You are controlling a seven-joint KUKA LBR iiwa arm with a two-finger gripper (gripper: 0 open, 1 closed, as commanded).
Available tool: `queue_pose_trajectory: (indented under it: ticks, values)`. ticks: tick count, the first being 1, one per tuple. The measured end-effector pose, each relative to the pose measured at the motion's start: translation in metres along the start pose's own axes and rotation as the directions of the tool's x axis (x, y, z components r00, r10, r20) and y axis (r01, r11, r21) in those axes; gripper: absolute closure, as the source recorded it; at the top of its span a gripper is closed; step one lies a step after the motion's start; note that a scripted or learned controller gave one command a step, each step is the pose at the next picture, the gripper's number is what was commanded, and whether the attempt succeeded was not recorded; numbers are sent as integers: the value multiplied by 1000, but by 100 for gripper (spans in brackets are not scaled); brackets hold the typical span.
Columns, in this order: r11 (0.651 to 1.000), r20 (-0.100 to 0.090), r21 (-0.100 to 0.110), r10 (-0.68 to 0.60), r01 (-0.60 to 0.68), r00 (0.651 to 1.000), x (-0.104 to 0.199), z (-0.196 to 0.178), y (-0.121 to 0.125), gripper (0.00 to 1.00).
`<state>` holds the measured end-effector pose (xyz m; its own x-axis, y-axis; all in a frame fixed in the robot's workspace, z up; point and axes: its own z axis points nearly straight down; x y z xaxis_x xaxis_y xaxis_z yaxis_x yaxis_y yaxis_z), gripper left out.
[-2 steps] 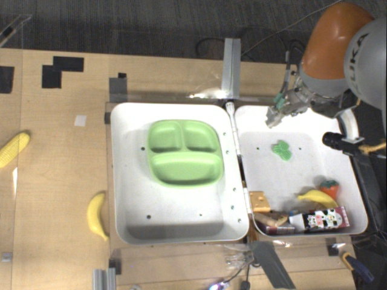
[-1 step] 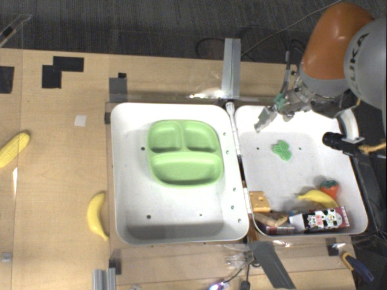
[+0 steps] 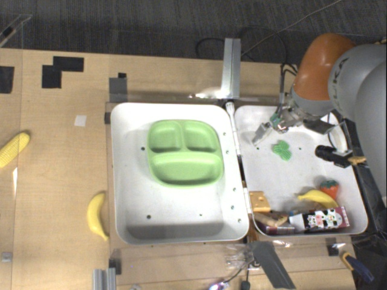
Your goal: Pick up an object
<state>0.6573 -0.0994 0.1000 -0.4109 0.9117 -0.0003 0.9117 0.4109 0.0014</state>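
Though in plain view over the back left part of the right bin (image 3: 302, 171), impossible to read as open or closed: the gripper (image 3: 262, 133). Carried by a smooth grey arm (image 3: 363, 83) with a rounded orange band (image 3: 315, 62) above the wrist. Nothing seen gripped.

Just beside the gripper, toward the bin's middle: a small green piece (image 3: 281, 150), lumpy and irregular, lying flat on the white floor, apart from the gripper. Nearest of the objects to pick.

Along the front of the same bin, 4 more things crowded together. A curved yellow banana (image 3: 317, 197), glossy. Touching its far end, a small orange-red rounded fruit (image 3: 330, 188) with a green top. Below these, a flat rectangular packet (image 3: 323, 220) printed black and white, with a reddish edge. At the front left corner, a tan wooden block (image 3: 259, 202), squarish. By the right wall, a dark elongated item (image 3: 334, 154), too unclear to name.

In the left bin (image 3: 130, 183), shallow, white, round-cornered: 1 pale green divided plate (image 3: 184, 151), matte plastic, 3 compartments, 2 small at the back and 1 wide at the front.

On the tan wood-grain bench (image 3: 54, 180), well apart from both bins: a second banana (image 3: 95, 215) near the left bin's front corner, and a yellow corn cob (image 3: 13, 150), knobbly, at the left edge.
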Motion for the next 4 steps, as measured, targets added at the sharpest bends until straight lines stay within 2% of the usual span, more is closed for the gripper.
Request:
queue_pose_trajectory:
  ticks: [1,2,3,4]
  values:
    - [1000,3,-6,-3,3,1000,0,-13,2,100]
    - [1000,3,-6,-3,3,1000,0,-13,2,0]
    - [997,2,-3,80,-80,997,21,-86,11,0]
    - [998,2,-3,-55,55,998,-9,5,-2,0]
